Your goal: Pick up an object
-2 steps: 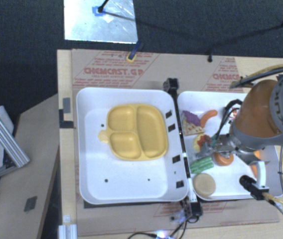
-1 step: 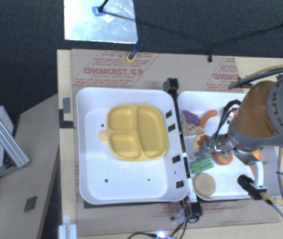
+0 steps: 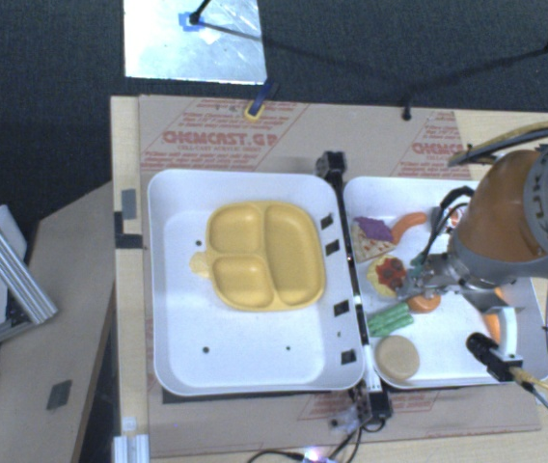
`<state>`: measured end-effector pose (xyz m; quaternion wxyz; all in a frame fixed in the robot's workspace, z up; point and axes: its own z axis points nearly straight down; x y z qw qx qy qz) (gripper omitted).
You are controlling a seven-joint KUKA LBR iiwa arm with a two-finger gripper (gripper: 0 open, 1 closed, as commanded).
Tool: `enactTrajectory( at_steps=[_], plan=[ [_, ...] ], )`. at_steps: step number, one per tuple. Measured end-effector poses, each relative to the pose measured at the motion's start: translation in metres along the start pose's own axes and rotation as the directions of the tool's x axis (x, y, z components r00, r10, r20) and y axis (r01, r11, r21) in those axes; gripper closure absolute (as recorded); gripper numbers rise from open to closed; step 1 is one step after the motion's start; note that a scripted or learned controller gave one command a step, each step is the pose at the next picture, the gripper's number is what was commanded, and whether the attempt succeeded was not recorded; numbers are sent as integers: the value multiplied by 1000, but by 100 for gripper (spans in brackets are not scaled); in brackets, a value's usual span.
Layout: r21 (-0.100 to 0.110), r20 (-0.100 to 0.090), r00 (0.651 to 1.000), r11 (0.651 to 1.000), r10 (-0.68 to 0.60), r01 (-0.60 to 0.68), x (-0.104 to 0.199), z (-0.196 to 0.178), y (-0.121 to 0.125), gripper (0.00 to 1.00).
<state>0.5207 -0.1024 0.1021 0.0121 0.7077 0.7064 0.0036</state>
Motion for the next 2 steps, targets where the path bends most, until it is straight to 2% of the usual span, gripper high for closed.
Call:
enactTrajectory(
  at_steps=[1,2],
  plan=[
    [17,-12,1000,1000,-6,7,8,-50,8,100],
    [14,-11,1000,1000,-7,7,13,-110,5,100]
  ],
)
